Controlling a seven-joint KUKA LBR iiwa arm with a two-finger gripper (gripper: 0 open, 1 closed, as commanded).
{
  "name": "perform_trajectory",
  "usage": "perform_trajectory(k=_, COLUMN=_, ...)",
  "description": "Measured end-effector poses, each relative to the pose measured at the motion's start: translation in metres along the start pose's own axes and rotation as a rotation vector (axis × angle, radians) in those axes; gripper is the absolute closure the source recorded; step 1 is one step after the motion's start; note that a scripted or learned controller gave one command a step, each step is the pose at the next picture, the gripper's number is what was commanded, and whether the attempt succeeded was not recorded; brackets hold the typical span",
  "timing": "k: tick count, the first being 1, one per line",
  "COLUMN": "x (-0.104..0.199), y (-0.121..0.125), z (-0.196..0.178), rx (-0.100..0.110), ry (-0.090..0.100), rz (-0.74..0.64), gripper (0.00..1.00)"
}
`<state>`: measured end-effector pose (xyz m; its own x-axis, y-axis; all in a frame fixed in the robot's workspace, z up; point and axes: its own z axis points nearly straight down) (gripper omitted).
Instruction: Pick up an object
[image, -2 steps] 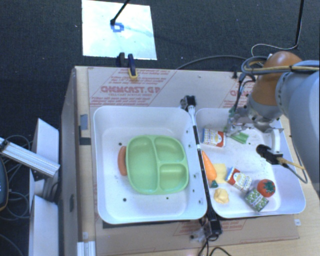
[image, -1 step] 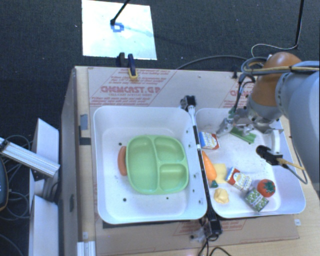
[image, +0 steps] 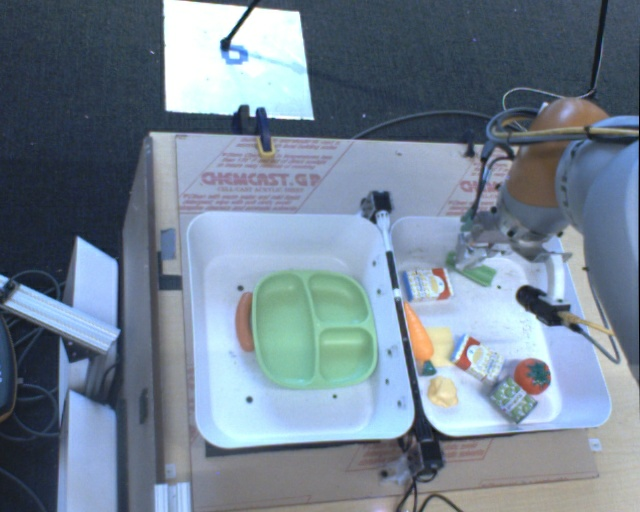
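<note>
While the claw (image: 472, 250) is lowered over a green object (image: 478, 270) at the back of the right bin (image: 580, 400), whether it is spread or clamped cannot be told, so no pickup is judged done yet

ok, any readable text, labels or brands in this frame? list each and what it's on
"CHEMCAST GP": red print on the protective film of the board under the bins, repeated across it; the other copies are cut off or too faint to read.
Small carton in the right bin: printed label, too blurred to read.
Red and white packet: print too small to read.
Green packet: print too small to read.
</note>
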<state>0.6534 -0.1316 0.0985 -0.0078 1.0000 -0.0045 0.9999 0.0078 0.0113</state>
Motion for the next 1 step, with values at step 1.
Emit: perform_trajectory(k=1, x=0.0000, y=-0.0001, z=0.0002, rx=0.001, ry=0.000, rz=-0.001, gripper=0.00)
